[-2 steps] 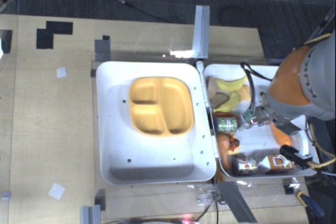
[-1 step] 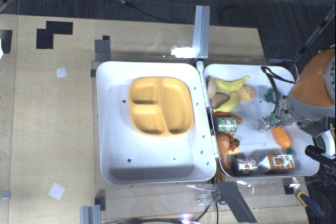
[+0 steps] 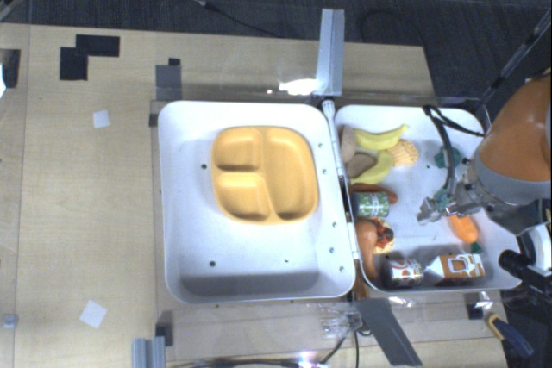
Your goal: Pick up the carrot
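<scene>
Carrot (image 3: 465, 228): small, orange, lying on the floor of the right bin (image 3: 423, 121), toward its right side, just beside the hand (image 3: 442, 204). Not lifted; resting flat, apart from the clutter farther left. Hand low over the bin, its tip just left and slightly far of the carrot; whether spread or clenched, cannot tell. Nothing visibly caught in it. Grey arm (image 3: 517, 146) with orange band reaching in from the right.

Elsewhere in the right bin: banana (image 3: 379, 136) and corn (image 3: 404, 154) at the far end, green can (image 3: 373, 204) in the middle left, juice box (image 3: 457, 267) and a second can (image 3: 404, 271) along the near wall. Left bin (image 3: 181, 185) holding a yellow tray (image 3: 263, 172). Both bins on a pale counter (image 3: 78, 228).

Progress, judged: approach apparently made, grasp unconfirmed, lift not yet done.
</scene>
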Robot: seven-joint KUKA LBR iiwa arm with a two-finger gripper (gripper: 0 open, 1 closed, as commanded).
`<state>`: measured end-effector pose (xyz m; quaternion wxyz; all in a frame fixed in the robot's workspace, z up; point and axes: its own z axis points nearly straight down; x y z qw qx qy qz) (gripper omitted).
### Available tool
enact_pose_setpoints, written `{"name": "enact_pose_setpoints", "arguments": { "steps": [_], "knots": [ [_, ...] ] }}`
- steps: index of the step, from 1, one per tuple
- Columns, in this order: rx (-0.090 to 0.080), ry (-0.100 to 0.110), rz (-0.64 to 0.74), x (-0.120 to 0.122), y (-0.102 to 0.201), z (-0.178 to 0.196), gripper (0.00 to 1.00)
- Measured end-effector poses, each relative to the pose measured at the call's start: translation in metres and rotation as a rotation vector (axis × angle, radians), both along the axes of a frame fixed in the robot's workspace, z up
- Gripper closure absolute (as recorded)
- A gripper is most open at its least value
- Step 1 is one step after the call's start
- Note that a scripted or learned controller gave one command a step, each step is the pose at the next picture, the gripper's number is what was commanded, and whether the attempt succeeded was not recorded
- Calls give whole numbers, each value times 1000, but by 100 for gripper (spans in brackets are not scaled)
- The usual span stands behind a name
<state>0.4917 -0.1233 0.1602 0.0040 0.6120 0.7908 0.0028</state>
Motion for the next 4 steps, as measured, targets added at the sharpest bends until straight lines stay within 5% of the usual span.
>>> {"name": "enact_pose_setpoints", "arguments": {
  "steps": [1,2,3,4],
  "knots": [
    [-4,-4,78,0,-51,-70,100],
    [1,-5,-222,0,-62,-71,100],
    [3,2,-354,13,-18,-7,100],
    [-2,2,156,-2,-40,-69,100]
  ]
}}
